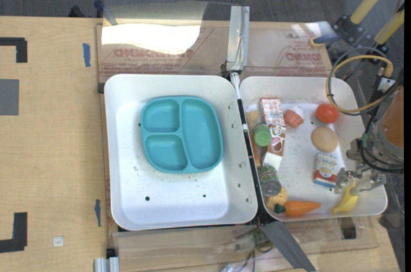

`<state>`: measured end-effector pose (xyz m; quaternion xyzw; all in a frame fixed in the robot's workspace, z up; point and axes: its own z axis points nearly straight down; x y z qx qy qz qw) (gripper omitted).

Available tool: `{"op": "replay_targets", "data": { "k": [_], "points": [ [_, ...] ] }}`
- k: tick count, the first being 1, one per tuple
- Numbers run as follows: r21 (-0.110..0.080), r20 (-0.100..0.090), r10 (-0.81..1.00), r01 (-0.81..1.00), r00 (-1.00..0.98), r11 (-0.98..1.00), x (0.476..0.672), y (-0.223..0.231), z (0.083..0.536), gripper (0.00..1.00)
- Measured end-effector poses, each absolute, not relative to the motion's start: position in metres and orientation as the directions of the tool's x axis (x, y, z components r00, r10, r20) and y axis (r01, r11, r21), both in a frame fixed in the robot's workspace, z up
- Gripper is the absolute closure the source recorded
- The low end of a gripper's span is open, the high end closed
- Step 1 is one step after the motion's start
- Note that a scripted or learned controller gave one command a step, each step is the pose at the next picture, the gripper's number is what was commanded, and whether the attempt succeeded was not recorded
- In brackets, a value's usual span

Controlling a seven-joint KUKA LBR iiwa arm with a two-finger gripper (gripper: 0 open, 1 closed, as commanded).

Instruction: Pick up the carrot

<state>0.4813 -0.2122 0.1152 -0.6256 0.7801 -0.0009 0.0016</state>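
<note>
Carrot [300,206] lies at right bin's [366,210] front edge; tool [361,179] state unclear; labels unreadable.

The light wooden bench [45,136] bears two shallow white bins, left [122,136] and right [369,200], side by side

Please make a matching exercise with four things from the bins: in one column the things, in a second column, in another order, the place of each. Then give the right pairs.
Things:
1. carrot
2. teal divided plate
3. red tomato
4. banana

Places:
A. in the left bin
B. at the near edge of the right bin, toward its left corner
C. in the far right part of the right bin, just behind the egg
D. in the near right corner of the right bin, under the gripper

Pairs: 1-B, 2-A, 3-C, 4-D
</note>
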Motion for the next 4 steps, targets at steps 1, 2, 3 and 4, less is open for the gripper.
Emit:
{"op": "replay_targets", "data": {
  "k": [1, 2, 3, 4],
  "points": [
    [-0.012, 0.003, -0.996, -0.996, -0.091, 0.091, 0.488, -0.225, 0.236, 1.00],
    [0.004, -0.008, -0.975, -0.975, 0.221, -0.221, 0.493, -0.207, 0.120, 1.00],
    [-0.008, 0.002, -0.984, -0.984, 0.180, -0.180, 0.482, -0.206, 0.189, 1.00],
    [-0.002, -0.003, -0.941, -0.941, 0.340, -0.340, 0.485, -0.147, 0.196, 1.00]
  ]
}}
